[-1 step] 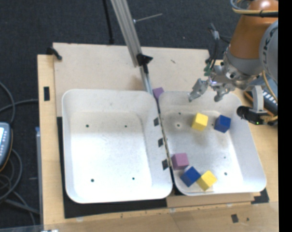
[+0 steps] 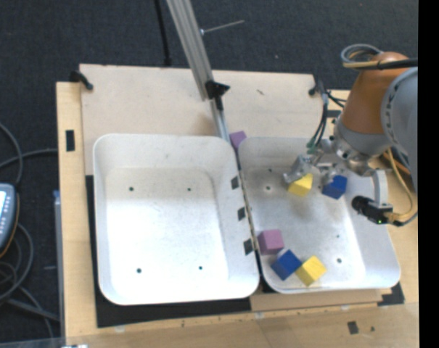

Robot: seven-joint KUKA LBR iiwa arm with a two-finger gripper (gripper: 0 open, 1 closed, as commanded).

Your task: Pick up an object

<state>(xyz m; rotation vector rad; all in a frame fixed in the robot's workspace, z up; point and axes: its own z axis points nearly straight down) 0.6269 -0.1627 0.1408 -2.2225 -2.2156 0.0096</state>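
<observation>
Two shallow white plastic bins are seen side by side on a pale wooden bench (image 2: 132, 96). The left bin (image 2: 168, 220) shows a speckled floor with a few dark dots.

The right bin (image 2: 364, 259) holds small foam-like cubes. A yellow cube (image 2: 300, 186) lies toward the far middle of this bin, and a blue cube (image 2: 335, 187) sits just to its right, a little apart. Near the front left corner, a purple cube (image 2: 270, 240) is set close to the divider between the bins; a second blue cube (image 2: 285, 264) lies just nearer than it, and a second yellow cube (image 2: 312, 269) is touching that blue one on its right. Another small purple cube (image 2: 237, 138) rests at the far end of the divider, on the rims.

The grey arm with its orange band (image 2: 368, 104) is seen entering from the right. The two-finger gripper (image 2: 304, 171) is positioned low over the far part of the right bin, directly above and against the first yellow cube. How far the end effector is spread, and whether anything is grasped, cannot be told.

A slanted aluminium strut (image 2: 190, 38) is seen rising from the far side of the bench.
</observation>
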